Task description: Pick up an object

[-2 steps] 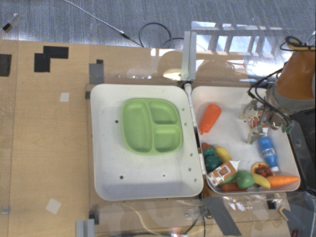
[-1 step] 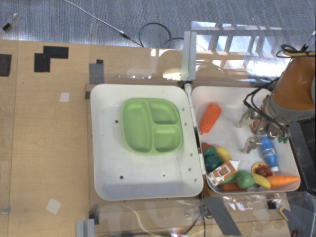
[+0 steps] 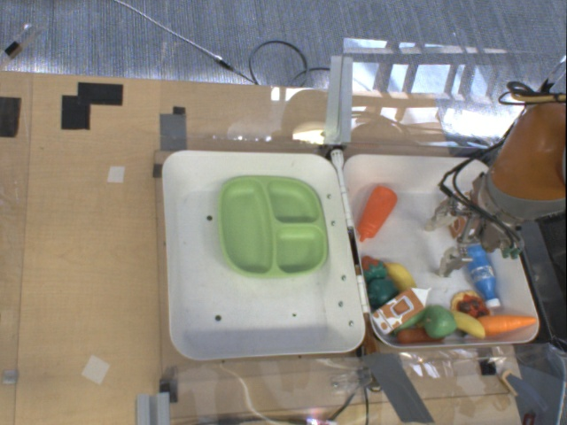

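Right bin (image 3: 416, 184) sits under my jaws (image 3: 454, 237), which look spread open with nothing between them. Green plate (image 3: 270, 226) is far off to the side, irrelevant. Orange carrot-like piece (image 3: 376, 211) lies apart from the jaws, across bare floor. Blue bottle (image 3: 482, 275) is just beside one jaw tip. Risk: closing now catches only its edge, so it slips or skids into the toy pile (image 3: 425, 312).

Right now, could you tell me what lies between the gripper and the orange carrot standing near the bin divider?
In the camera view, bare white bin floor separates the gripper from the orange carrot.
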Controlling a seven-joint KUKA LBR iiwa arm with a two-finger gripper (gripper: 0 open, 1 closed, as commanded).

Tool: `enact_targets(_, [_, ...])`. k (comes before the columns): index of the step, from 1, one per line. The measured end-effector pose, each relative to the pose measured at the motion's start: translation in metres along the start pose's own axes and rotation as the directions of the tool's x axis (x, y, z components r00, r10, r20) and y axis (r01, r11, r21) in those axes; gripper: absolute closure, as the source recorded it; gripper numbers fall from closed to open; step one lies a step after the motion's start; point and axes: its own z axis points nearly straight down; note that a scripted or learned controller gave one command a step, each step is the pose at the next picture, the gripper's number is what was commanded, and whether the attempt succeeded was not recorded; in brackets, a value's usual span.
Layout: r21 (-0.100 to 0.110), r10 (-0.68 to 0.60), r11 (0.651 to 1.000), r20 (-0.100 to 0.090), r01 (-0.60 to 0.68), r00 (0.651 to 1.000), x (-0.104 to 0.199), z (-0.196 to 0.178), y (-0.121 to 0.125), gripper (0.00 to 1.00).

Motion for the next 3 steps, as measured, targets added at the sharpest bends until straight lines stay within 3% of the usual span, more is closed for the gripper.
enact_targets(1, [0.002, -0.003, 1.0, 0.0, 0.003, 1.0, 0.002, 0.0, 0.003, 0.0])
enact_targets(2, [0.001, -0.08, 0.997, 0.0, 0.08, 0.997, 0.0, 0.0, -0.014, 0.0])
enact_targets(3, [0.001, 0.001, 1.0, 0.001, -0.001, 1.0, -0.005, 0.0, 0.0, 0.0])
